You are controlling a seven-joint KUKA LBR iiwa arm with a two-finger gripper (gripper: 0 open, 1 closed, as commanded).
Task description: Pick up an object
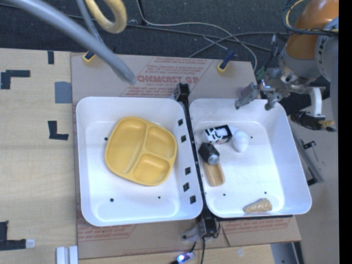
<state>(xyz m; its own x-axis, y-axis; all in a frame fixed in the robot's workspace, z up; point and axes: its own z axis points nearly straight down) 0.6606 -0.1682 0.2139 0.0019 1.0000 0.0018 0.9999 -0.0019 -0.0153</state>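
Note:
My gripper (257, 97) hangs over the far rim of the right bin (286, 142), its two fingers spread apart with nothing between them. Below it in that bin lie a black-and-white object (218, 133), a white egg-shaped piece (240, 142), a dark cylinder (209, 153) and a tan oblong block (215, 175) near the left wall. A tan crumbly piece (258, 205) rests at the near edge. The left bin (93, 164) holds a yellow divided plate (141, 150).
A black divider (190, 147) runs between the two bins. Cables (220, 37) trail across the dark floor behind the bench. A grey hose and a yellow loop (104, 4) hang over the upper left. Cardboard (165, 73) lies under the bins.

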